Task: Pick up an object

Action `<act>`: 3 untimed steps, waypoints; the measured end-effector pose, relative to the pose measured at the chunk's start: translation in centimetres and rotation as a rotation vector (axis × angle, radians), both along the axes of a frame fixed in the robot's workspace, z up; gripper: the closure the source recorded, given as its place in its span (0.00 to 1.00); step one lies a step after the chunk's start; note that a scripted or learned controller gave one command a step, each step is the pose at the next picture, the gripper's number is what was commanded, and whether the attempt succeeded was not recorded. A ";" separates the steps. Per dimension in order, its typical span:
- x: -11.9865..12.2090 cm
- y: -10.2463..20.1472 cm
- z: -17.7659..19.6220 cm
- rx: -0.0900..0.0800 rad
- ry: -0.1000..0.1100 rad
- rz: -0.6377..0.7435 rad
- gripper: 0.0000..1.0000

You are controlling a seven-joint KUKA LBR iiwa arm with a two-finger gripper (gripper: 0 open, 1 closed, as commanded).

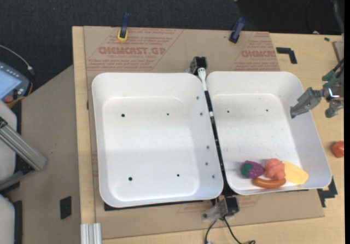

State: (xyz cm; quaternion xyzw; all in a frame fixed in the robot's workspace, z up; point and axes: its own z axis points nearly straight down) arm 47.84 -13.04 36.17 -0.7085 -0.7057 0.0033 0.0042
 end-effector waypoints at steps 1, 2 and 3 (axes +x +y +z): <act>0.2 0.1 1.7 -0.003 -0.016 0.004 1.00; 0.0 -3.7 -4.7 0.000 -0.003 0.000 1.00; 2.9 -7.8 -6.8 -0.005 -0.013 0.002 1.00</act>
